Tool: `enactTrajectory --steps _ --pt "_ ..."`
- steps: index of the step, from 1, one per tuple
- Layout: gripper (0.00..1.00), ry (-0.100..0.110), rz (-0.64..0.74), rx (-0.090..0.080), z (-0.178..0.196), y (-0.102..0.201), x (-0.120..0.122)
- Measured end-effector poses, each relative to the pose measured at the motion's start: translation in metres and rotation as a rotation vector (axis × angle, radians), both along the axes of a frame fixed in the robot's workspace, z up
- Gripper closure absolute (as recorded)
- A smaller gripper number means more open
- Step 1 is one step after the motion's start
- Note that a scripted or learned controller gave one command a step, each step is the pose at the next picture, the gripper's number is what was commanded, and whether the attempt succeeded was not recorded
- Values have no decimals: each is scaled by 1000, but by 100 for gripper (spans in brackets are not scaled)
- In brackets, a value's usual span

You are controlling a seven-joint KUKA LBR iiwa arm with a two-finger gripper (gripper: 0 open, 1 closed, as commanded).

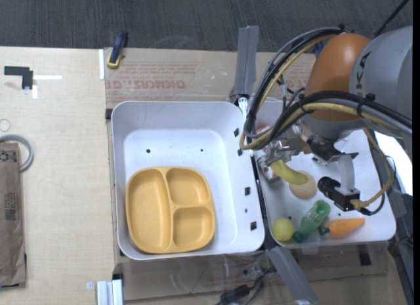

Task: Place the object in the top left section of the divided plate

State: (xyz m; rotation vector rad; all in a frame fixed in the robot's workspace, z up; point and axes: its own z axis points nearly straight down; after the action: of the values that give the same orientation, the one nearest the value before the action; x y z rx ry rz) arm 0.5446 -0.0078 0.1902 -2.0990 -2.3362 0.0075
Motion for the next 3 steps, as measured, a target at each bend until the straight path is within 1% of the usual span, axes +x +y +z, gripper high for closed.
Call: enactTrajectory --steps 1,2,3 --pt "100 -2 242 0 105 59 30" --pt "100 -3 669 1 91 115 100" --pt "100 -5 695 4 -87 124 50"
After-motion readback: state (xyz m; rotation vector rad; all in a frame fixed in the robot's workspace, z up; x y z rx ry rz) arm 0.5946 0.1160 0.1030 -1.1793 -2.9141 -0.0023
